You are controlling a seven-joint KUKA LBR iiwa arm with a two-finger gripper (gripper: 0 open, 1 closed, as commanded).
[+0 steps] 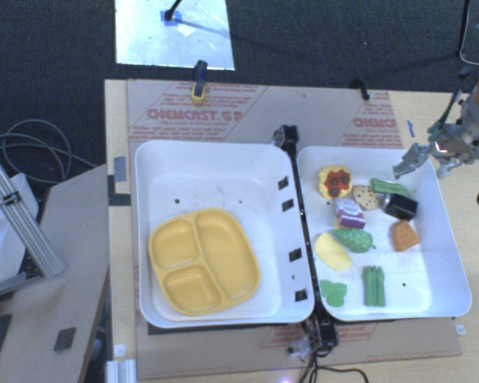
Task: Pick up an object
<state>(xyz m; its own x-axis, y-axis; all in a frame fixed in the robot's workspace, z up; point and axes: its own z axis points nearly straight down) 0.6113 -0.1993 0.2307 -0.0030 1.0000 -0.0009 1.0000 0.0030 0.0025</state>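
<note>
**Ana:** Fingers [409, 164] hang over the far right corner of the right bin [447, 282], and I can't tell whether they're spread or closed; from this slant they read as one grey wedge. Nothing sits between them that I can make out.

**Ben:** So what's nearest to them?

**Ana:** A green pod-shaped piece [389, 187] just beside the tip, and a black block [400, 207] touching it below. Next to those are a round cookie [365, 197], a small pizza [334, 181] and a purple-and-white packet [349, 213]. Lower down lie an orange wedge [405, 235], a leafy green piece [353, 239], a yellow lemon-like piece [332, 251], a flat green leaf [333, 292] and a bundle of green stalks [374, 285]. The left bin [215, 162] carries a yellow divided tray [203, 259].

**Ben:** Where could a pick go wrong?

**Ana:** My guess is the crowding. The pod and the black block touch, so a descent between them might pinch both or shove one aside. The corner is a worry too: the bin wall is close, and a finger landing on the rim would stop the close short. The rounded toys may squirt out under a squeeze.

**Ben:** Safer choice?

**Ana:** Probably the orange wedge or the stalks, which lie apart from their neighbours.
</note>
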